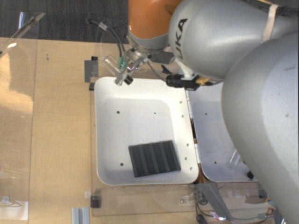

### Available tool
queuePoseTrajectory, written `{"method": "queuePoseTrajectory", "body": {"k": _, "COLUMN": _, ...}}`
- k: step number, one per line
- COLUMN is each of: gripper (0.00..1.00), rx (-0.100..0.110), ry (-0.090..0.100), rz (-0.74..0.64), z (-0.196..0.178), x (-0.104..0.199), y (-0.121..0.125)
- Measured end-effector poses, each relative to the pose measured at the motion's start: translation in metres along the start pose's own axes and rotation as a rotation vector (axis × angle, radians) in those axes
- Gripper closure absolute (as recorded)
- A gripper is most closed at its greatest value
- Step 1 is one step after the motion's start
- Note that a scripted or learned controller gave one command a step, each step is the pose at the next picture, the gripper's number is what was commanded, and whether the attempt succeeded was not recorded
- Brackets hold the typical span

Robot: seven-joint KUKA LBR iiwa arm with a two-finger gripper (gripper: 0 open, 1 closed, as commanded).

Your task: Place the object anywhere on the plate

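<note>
Dark ribbed rectangular plate (pixel 154 158): near front edge of left white bin (pixel 105 125); broad bare floor behind. Two-finger gripper (pixel 122 76): over back-left rim, state indiscernible.

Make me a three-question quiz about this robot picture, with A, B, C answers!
1. Where does the dark ridged plate lie?
A. near corner of the left bin
B. middle of the right bin
C. on the wooden bench

2. What colour is the band above the arm's wrist?
A. blue
B. orange
C. green

3. Where is the gripper?
A. touching the plate
B. over the right bin
C. at the left bin's far rim

Answers: 1 A, the plate sits low in the left bin. 2 B, the band is orange. 3 C, the gripper hangs by the far left corner, apart from the plate.
</note>
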State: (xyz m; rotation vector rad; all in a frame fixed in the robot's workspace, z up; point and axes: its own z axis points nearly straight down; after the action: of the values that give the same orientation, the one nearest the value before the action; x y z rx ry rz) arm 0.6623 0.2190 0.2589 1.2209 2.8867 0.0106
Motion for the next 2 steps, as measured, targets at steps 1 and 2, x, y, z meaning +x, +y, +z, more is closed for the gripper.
{"method": "queuePoseTrajectory", "body": {"k": 1, "gripper": 1.0, "rx": 0.006, "ry": 0.003, "rz": 0.121, "z": 0.091, "x": 0.012, "y": 0.0}}
{"method": "queuePoseTrajectory", "body": {"k": 2, "gripper": 1.0, "rx": -0.001, "ry": 0.001, "rz": -0.319, "z": 0.038, "x": 0.003, "y": 0.012}}
